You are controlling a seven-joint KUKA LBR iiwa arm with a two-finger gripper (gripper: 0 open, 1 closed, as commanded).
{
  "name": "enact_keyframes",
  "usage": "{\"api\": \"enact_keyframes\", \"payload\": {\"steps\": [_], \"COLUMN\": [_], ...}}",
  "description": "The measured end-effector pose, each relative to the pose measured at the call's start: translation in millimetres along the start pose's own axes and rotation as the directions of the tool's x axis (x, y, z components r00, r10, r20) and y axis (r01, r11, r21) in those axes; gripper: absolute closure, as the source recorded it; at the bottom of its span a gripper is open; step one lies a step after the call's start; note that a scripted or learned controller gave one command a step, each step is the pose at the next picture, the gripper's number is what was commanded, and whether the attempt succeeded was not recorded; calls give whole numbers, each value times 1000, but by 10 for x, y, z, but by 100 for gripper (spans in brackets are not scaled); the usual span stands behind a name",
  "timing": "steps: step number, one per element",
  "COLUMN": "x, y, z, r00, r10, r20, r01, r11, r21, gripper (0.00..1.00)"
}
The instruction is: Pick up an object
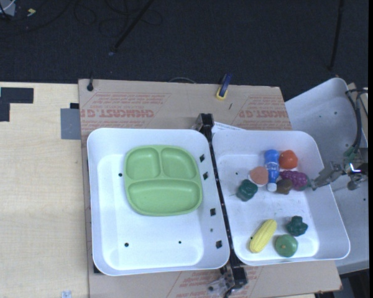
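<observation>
The right white bin (pixel 328 228) holds several toy foods. A blue bottle (pixel 271 165), an orange ball (pixel 288 159), a pink piece (pixel 258 176) and purple grapes (pixel 294 179) cluster at its far side, with a dark green pepper (pixel 247 190) to their left. Near the front lie a yellow corn cob (pixel 262 235), a green round fruit (pixel 286 246) and a dark green broccoli-like piece (pixel 296 226). My gripper (pixel 326 179) is small and dark at the bin's right rim, just right of the grapes, and nothing is visibly in it.
The left white bin (pixel 105 241) holds a light green divided plate (pixel 163 180). A black divider (pixel 212 191) runs between the bins. Both sit on cardboard (pixel 149 107) over a wooden bench. A grey-white plate (pixel 323 107) lies at the right, with cables by the edge.
</observation>
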State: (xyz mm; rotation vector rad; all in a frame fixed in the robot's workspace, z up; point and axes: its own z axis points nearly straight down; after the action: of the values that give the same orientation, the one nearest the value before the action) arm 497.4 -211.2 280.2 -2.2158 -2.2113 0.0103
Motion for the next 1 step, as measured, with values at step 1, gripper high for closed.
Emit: {"api": "enact_keyframes", "payload": {"steps": [1], "x": [0], "y": [16], "z": [-57], "r00": [1000], "r10": [-2], "r20": [2], "r01": [2], "r11": [1000], "r21": [-10], "gripper": [0]}}
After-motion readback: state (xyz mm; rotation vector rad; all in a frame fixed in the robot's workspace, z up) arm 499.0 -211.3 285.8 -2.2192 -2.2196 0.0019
